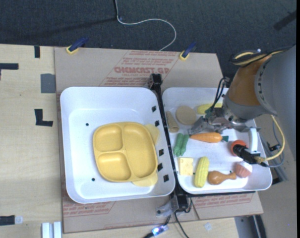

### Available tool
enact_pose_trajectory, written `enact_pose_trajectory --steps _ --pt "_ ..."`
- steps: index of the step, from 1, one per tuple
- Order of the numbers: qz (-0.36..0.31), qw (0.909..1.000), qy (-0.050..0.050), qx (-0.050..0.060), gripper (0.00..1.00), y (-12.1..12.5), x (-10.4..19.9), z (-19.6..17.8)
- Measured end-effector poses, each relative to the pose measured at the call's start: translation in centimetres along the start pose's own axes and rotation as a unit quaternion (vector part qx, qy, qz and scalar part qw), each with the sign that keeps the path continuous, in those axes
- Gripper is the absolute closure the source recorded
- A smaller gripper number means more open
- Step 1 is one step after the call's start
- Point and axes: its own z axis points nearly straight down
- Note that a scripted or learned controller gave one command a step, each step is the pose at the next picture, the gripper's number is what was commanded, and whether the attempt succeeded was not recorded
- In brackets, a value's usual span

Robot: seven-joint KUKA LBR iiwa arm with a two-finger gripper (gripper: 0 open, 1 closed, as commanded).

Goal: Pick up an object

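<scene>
One fixed camera looks down at a slant on the bench (21, 133) from above, far enough off to take in both white bins whole. The left bin (75, 148) lies toward nine o'clock of centre, the right bin (261, 182) toward four o'clock. The arm (269, 90) enters from three o'clock. Dark floor (50, 9) fills the strip along twelve o'clock, beyond the bench's far edge.

A robotics lab: cardboard-lined bench (21, 148), twin white bins (73, 133), toy food, trailing cable (154, 24).
</scene>
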Motion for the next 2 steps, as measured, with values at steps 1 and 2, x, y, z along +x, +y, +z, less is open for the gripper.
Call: enact_pose_trajectory --steps 1,2 --pt "0.0 1.0 0.0 -0.001 1.0 0.0 0.0 -1.1" --pt "0.0 1.0 0.001 -0.001 1.0 0.0 0.1 -5.2"
